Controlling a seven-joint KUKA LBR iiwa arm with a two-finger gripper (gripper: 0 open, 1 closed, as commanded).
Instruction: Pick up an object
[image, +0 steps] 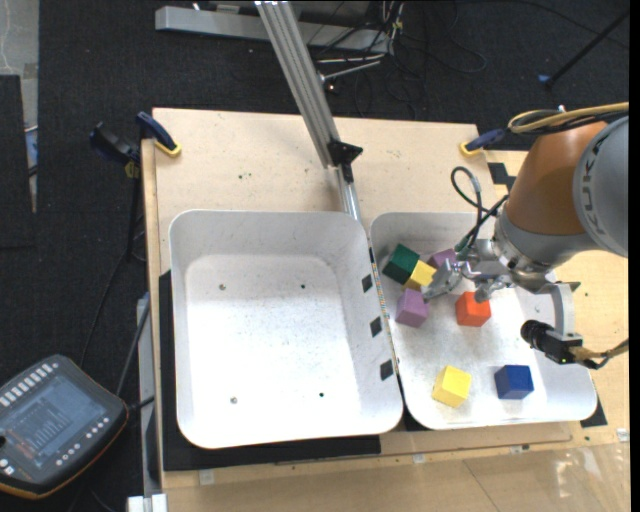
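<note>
Camera view, from above, has my gripper (452, 276) low inside the right bin (570, 405), among the cluster of blocks at that bin's far left. My metal fingers (441, 283) point toward the divider between the two bins, but they are small and tangled with cable and wrist hardware, so I cannot tell whether they stand apart or together, and I see no block between them.

Just beyond my fingertips sits a small yellow block (423, 273), touching or nearly touching them. Past it, farther from me, is the green block (401, 264). Just below my fingertips lies the purple block (411, 307), and a second purple block (443, 260) peeks out right beside my fingers on the upper side. The orange block (473, 309) rests just under my wrist, slightly behind the tips. Well back toward the near rim are the larger yellow block (452, 385) and the blue block (514, 381), apart from each other.

I judge the approach done: I am down at the pile. The grasp itself is not shown as made, and every block appears to rest on the bin floor. Closing on one block and lifting it clear remain. The left bin (200, 240) plays no part yet.
</note>
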